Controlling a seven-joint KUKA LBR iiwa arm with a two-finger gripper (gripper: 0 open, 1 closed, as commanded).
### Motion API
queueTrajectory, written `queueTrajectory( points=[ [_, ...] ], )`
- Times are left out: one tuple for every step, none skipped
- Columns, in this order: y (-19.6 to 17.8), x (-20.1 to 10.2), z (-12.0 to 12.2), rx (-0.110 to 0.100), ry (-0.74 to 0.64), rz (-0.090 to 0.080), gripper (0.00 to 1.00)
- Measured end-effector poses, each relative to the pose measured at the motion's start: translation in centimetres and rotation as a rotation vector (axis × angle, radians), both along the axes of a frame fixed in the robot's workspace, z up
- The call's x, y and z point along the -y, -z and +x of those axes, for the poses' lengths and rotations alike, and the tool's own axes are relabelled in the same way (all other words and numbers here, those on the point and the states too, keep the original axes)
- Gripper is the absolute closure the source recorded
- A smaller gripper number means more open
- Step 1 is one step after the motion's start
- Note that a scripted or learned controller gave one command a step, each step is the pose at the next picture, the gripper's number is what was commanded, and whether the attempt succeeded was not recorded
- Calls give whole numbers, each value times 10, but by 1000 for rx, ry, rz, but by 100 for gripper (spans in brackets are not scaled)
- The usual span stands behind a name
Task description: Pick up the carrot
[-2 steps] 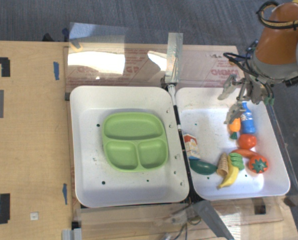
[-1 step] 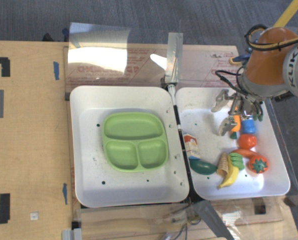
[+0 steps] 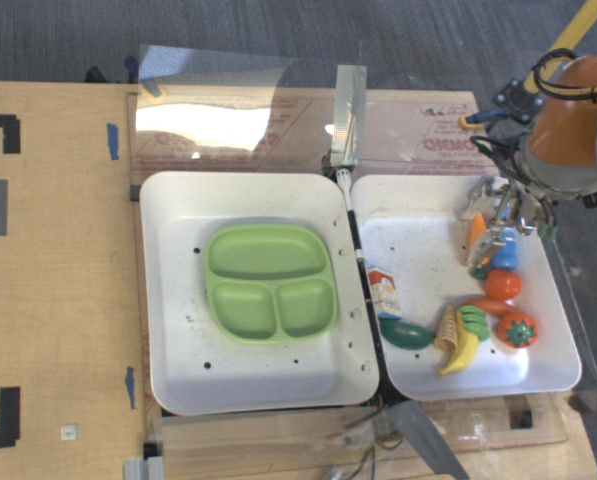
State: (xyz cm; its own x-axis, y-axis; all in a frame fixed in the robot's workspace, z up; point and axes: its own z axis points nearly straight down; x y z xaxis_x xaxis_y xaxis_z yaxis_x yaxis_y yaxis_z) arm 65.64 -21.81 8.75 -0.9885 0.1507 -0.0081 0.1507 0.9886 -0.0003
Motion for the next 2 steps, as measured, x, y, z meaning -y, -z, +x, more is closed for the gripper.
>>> queueTrajectory(
  points=[
    [-15,-2,4,14,-3,-3,100],
    [-2,6,-76,0,-87,-1,100]
  ],
)
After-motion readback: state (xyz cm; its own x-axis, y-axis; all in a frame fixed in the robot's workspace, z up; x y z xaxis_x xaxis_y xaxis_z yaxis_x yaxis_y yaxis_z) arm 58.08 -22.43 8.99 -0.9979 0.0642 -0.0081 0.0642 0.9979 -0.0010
